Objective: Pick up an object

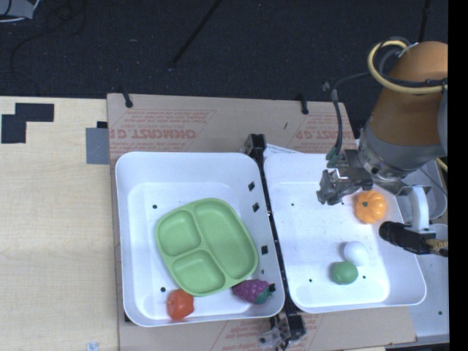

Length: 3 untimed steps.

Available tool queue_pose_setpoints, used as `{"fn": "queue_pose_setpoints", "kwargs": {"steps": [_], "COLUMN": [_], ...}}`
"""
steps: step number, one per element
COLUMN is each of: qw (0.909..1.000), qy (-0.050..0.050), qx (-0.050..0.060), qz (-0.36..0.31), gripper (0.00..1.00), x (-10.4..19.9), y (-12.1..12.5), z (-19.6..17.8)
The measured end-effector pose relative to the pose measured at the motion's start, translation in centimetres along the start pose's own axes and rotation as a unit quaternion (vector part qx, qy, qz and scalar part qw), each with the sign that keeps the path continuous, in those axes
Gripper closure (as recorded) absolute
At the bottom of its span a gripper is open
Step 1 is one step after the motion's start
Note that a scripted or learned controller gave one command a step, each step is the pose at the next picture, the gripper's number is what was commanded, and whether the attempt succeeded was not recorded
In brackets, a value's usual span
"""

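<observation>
pumpkin [370, 207] just right of gripper [333, 190] — not between jaws

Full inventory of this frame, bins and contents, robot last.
left bin: 1, white, left of the pair
right bin: 1, white, right of the pair
divided plate: 1, light green, three compartments, middle of left bin
tomato-like toy: 1, red-orange, front of left bin, by the plate's near edge
grape bunch: 1, purple, front right corner of left bin
pumpkin: 1, orange, right side of right bin
white ball: 1, white, right bin, nearer than the pumpkin
green ball: 1, green, right bin, touching or next to the white ball
cardboard sheet: 1, brown, under both bins
arm: 1, grey with orange band, from the right
gripper: 1, dark, over right bin, just left of the pumpkin
</observation>
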<state>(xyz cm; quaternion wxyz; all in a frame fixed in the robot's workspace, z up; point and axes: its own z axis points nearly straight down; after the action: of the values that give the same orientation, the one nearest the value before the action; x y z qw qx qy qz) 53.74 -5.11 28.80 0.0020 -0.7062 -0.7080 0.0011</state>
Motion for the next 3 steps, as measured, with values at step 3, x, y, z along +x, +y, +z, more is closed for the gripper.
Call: {"fn": "queue_pose_setpoints", "kwargs": {"steps": [3], "qw": [1.0], "qy": [-0.001], "qx": [0.001], "qz": [0.0], "gripper": [1.0], "x": [15.8], "y": [-3.9], "z": [3.9]}}
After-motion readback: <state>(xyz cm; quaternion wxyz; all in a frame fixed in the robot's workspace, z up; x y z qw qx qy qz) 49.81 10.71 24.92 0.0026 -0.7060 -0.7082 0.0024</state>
